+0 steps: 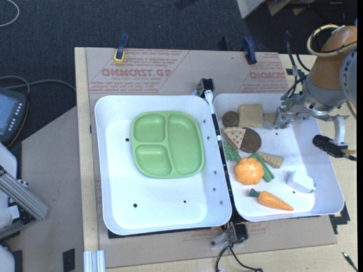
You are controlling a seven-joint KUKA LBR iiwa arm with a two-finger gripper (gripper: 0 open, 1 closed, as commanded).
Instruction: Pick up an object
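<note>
The right bin (323, 169) holds several toy foods: an orange pumpkin (249, 171), a carrot (273, 200), a tan square cracker (250, 115), a brown round cookie (229, 118), a dark oval cookie (252, 140), a pizza-like wedge (233, 136), a green bean piece (231, 152), a waffle cone (271, 160) and a white block (300, 182). My gripper (282, 118) hangs low over the bin's far side, just right of the cracker. Nothing shows between its fingers.
The left bin (110, 152) holds a green three-compartment plate (168, 144). The arm (332, 61) comes in from the upper right over the right bin's far corner. Clamps sit on the cardboard's back edge, cables at the front.
</note>
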